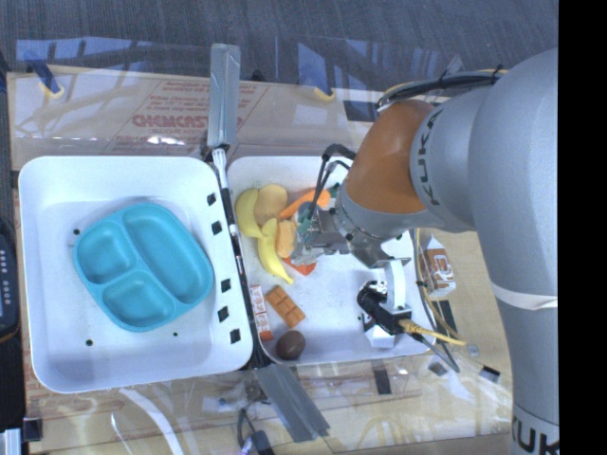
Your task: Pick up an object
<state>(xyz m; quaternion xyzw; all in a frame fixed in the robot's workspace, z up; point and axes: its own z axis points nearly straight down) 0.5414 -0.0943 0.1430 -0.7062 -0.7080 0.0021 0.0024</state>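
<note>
My gripper (305,238) reaches down into the right bin (332,335), among a cluster of toy food at its left side. A yellow banana (271,255) lies just left of the gripper. Beside it are a pale potato-like piece (270,200) and another yellow piece (248,212). An orange carrot (302,201) lies just above the gripper, and something red (303,268) peeks out below it. The arm's wrist hides the fingertips. Lower in the bin lie an orange-brown waffle piece (284,305) and a dark brown round object (290,345).
The left bin (43,254) holds a blue divided plate (142,265). A grey divider bar (224,93) runs between the bins. The arm's large grey body covers the right side of the bench.
</note>
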